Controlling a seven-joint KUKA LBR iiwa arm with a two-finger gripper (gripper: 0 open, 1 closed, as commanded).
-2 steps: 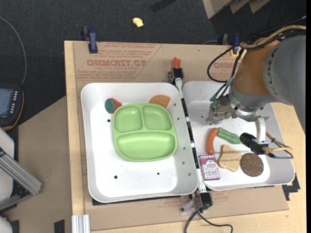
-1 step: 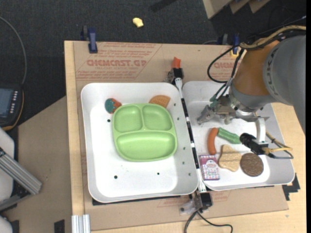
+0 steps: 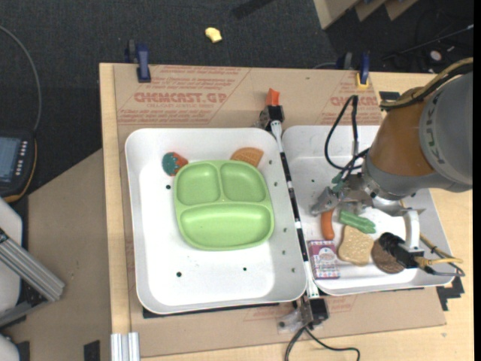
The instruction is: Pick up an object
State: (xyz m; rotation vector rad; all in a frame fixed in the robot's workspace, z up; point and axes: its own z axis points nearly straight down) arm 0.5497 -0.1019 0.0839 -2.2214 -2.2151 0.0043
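In the camera view the arm point(image 3: 421, 138) reaches in from the right and hangs over the right bin point(image 3: 308, 145); its gripper point(image 3: 347, 199) sits low among the clutter there, and whether the jaws stand wide or narrow I cannot tell, since the wrist covers them from above; nothing can be seen held. The likeliest target is the green piece point(image 3: 356, 221), lying just below the gripper with its long axis running left to right and tilted slightly downward at the right end; the orange carrot-like stick point(image 3: 327, 225) lies just left of it, long axis nearly up and down the picture. Crowding them are a slice of bread point(image 3: 355, 246), a pink packet point(image 3: 324, 261) against the bin's near-left corner, and a dark brown round piece point(image 3: 386, 257); a descent on the green piece risks nudging the bread, which touches it. The left bin point(image 3: 150, 262) holds a green divided plate point(image 3: 223, 205), with a small red-and-teal thing point(image 3: 174, 162) and an orange piece point(image 3: 248, 156) beside its far edge, well apart from the gripper.
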